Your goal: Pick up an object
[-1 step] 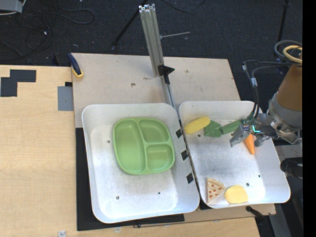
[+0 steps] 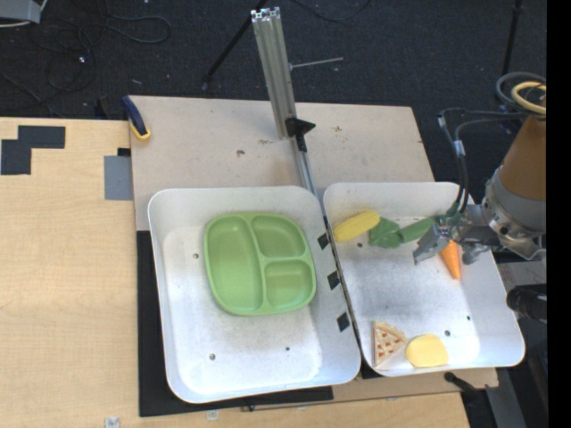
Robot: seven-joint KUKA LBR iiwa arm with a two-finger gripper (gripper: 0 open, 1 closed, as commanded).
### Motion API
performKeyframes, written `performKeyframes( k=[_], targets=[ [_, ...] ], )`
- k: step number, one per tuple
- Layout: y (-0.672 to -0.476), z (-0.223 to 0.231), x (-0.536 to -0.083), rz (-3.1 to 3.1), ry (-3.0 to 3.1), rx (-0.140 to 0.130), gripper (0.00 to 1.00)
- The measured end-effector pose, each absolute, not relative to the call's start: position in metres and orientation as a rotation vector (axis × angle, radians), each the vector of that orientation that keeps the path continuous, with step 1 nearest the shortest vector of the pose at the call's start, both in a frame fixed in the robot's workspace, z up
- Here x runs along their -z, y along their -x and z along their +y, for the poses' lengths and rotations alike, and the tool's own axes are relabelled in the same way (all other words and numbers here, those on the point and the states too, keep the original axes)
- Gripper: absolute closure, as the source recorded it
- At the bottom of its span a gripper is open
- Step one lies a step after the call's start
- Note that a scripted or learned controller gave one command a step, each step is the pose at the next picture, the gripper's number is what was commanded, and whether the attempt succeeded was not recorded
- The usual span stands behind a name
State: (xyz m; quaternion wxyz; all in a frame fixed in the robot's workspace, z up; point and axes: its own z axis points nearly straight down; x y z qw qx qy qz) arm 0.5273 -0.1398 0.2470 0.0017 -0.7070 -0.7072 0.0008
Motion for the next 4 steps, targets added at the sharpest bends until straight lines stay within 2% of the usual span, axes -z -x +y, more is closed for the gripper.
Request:
performKeyframes(
  k=[1, 3, 4],
  targets=[
    [-0.533, -0.144, -0.199, -2.216, 2.218, -0.007, 0.0],
    [-0.529, -0.135, -0.09, -2.218, 2.222, 0.002, 0.0],
    [-0.532, -0.136, -0.104, -2.218, 2.228, 0.009, 1.0]
  ],
)
